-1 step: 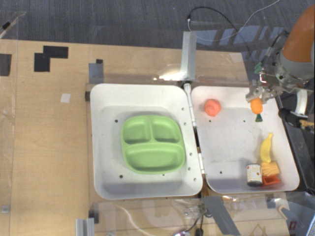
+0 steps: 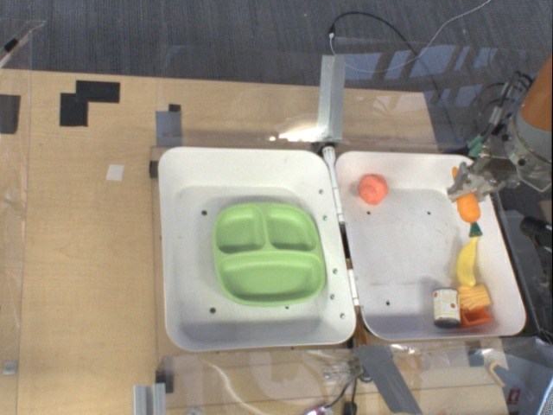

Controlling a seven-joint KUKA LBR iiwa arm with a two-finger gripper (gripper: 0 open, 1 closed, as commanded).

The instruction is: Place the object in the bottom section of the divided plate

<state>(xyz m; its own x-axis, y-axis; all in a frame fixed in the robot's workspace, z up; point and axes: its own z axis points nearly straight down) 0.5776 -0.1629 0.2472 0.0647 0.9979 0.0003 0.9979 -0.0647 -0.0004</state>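
wooden tabletop (image 2: 86, 258) with two white bins. left bin (image 2: 181, 327) holds the green divided plate (image 2: 268, 253), bottom section bare. at the right bin's (image 2: 406, 309) far edge, the claw (image 2: 471, 193) looks clamped on an orange carrot (image 2: 467, 207). next: lift, carry leftward, lower into the wide section.

Divided plate (image 2: 268, 253) — smooth green plastic

robot lab | wooden bench (image 2: 78, 258) | white bins (image 2: 173, 258) | loose cables (image 2: 380, 24)
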